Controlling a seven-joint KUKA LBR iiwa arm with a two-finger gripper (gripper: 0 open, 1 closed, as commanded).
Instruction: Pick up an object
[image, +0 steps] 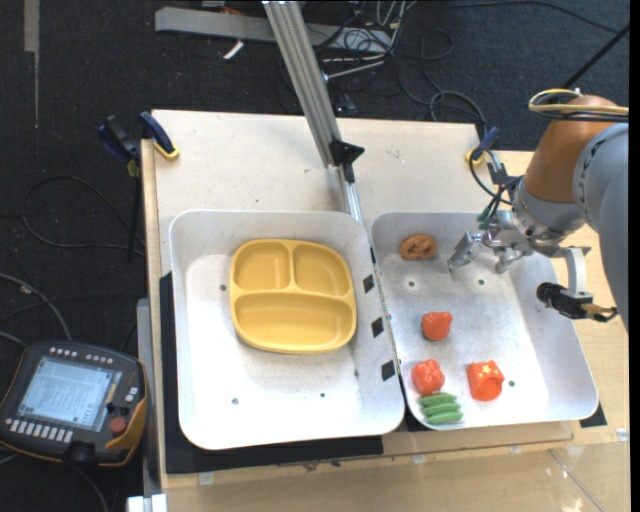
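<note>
Camera view: gripper (482, 252) sits in upper part of right bin (560, 330), right-centre of frame, hanging off the grey arm (600, 185) w/ orange band that comes in from the right edge. Its two metal fingers splay apart, pointing down-left and down; jaws look open, nothing between them. Closest object is the brown pretzel-like piece (418, 246), just left of the fingertips at about the same height in frame, near but apart, not inside the jaws. Below that, mid-bin, a small red piece (436, 325), well clear of the gripper. Lower down near the bin's bottom edge: a red rounded piece (428, 376) w/ a green pod-like piece (440, 407) touching or just beside it underneath, and a red piece w/ a yellow spot (485, 380) to their right. All of these are well apart from the jaws. Left bin (200, 330), centre-left of frame, holds a yellow divided tray (293, 295) w/ three compartments, lying flat. Bottom-left corner of frame, off the bench: a teach pendant (70, 398) w/ lit screen. A grey metal pole (310, 85) slants from top centre down to the gap between bins.
</note>
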